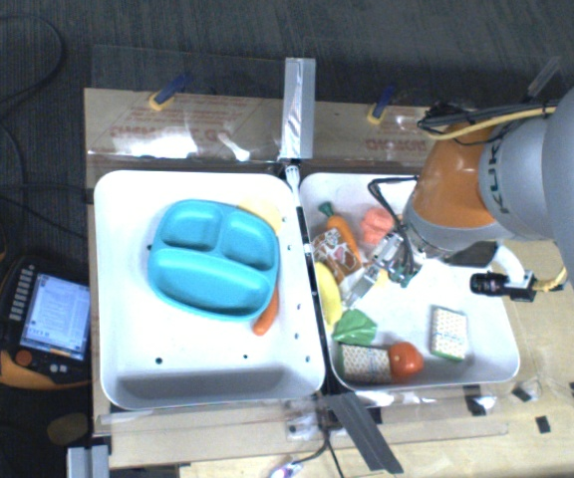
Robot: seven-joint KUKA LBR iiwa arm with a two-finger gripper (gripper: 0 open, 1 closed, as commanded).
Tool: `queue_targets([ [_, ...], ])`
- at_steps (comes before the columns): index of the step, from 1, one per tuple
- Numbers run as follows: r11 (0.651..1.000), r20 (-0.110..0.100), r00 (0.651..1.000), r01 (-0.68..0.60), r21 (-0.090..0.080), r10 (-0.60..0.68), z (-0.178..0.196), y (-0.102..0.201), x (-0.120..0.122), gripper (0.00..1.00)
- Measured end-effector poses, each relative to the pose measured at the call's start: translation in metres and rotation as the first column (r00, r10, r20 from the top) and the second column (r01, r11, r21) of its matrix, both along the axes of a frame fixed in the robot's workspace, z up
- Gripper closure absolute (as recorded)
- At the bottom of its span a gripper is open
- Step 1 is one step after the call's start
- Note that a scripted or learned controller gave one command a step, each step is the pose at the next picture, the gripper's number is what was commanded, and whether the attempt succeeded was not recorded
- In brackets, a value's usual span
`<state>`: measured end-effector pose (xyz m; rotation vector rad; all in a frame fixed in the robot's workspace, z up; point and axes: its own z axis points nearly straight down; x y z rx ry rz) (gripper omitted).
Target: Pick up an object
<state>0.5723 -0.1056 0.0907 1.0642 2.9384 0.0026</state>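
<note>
My gripper [375,272] hangs low over the middle of the right bin [486,366], under the grey arm with its orange band [451,192]. Just to its left lie a brown packet [339,255], an orange carrot-shaped toy [339,229] and a yellow banana [327,292]. A pink object [375,224] sits right behind the gripper, partly hidden by it. Nothing is visibly held.
Near the right bin's front are a green piece [355,325], a patterned box [365,362], a red tomato [405,359] and a small speckled box [448,332]. The left bin [128,366] holds a blue divided plate [215,257], a yellow item [264,213] and an orange carrot [267,314].
</note>
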Motion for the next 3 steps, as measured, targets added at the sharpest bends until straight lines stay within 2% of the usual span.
queue_targets([
  [1,1.0,0.006,1.0,0.002,-0.006,-0.002,0.012,-0.002,0.002,1.0],
  [2,0.951,-0.014,0.951,-0.308,0.0,0.308,0.154,-0.077,-0.023,1.0],
  [3,0.89,-0.014,0.89,-0.455,0.0,0.455,0.257,-0.093,-0.087,1.0],
])
